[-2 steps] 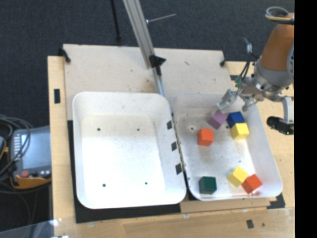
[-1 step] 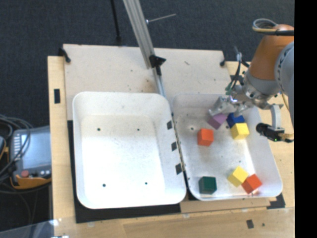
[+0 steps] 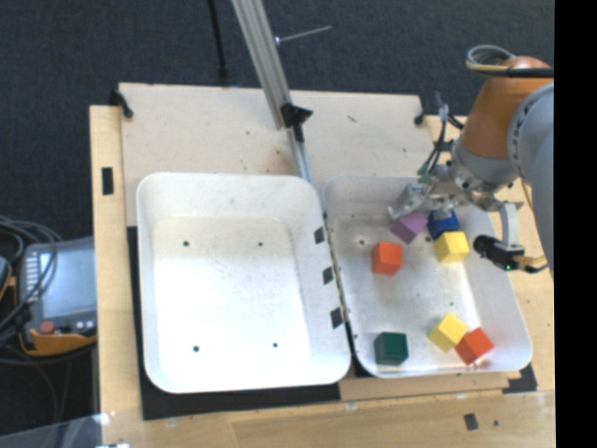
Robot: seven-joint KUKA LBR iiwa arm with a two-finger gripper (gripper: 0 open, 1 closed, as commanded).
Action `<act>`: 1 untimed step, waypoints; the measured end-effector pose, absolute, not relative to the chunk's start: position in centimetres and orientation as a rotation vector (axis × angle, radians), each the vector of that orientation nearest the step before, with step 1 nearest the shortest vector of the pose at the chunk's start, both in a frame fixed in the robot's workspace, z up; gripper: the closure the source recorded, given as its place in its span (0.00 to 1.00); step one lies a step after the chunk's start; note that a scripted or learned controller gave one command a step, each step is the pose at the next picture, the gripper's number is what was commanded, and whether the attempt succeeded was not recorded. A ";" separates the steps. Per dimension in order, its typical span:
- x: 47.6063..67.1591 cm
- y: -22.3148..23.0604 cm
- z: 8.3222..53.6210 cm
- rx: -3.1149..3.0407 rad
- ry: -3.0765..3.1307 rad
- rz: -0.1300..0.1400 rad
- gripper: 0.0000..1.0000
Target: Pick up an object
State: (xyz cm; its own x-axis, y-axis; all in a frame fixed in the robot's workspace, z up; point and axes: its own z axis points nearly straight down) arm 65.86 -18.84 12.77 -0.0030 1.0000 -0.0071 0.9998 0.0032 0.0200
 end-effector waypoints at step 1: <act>65.9 -18.8 13.7 2.205 2.213 0.017 1.00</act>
